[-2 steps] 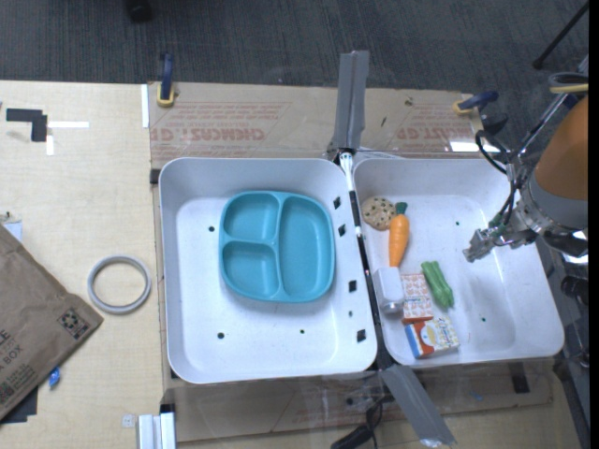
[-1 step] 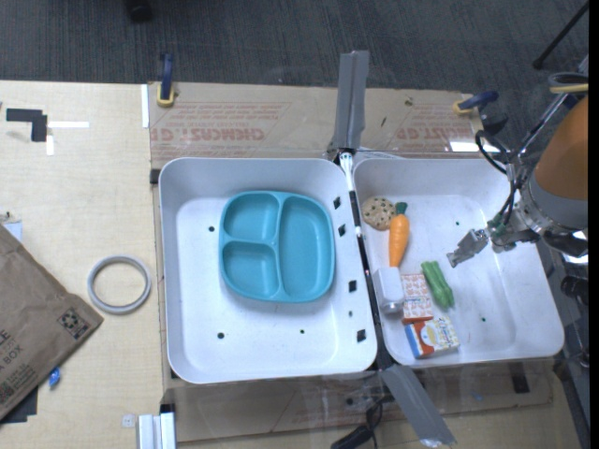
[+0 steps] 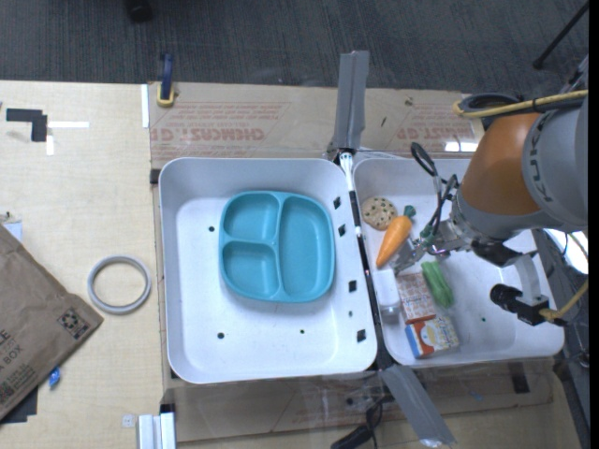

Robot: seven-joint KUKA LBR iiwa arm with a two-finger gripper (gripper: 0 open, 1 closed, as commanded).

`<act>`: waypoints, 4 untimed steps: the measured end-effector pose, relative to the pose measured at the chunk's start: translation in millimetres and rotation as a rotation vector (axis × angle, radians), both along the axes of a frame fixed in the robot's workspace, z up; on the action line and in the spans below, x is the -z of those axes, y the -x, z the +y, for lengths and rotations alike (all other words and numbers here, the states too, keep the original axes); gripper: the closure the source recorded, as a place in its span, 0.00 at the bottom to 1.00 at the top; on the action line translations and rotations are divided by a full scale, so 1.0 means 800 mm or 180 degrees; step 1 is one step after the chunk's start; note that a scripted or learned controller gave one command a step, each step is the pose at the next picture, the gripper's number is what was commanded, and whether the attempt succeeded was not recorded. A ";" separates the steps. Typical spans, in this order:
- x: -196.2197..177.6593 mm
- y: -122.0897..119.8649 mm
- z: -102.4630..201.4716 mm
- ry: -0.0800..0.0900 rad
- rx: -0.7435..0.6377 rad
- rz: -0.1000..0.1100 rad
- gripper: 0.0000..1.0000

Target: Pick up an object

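Pale wooden bench [image 3: 84, 213] under two white bins [image 3: 187, 279], tape ring [image 3: 119, 282], cardboard box [image 3: 33, 330].

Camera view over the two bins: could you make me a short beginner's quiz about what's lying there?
1. True or false: the blue plate lies in the left bin.
2. Which lies nearest the pincer: A cookie, B carrot, C tape ring?
3. Fill in: the tape ring lies ___ both bins.

Key: 1 true. 2 B. 3 outside, on the bench.
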State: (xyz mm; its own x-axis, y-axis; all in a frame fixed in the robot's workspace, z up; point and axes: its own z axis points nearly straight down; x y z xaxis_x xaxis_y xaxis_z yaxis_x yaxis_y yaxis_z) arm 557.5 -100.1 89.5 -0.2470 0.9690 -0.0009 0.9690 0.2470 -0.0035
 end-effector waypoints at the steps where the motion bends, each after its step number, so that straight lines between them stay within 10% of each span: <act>1: -0.020 -0.019 -0.048 -0.0001 0.0634 0.0003 0.00; 2: 0.001 0.043 -0.019 -0.0005 0.0650 0.0006 0.00; 3: -0.007 0.043 -0.021 -0.0003 0.0655 0.0025 1.00; 4: -0.124 -0.010 0.025 0.0005 0.1180 0.0011 1.00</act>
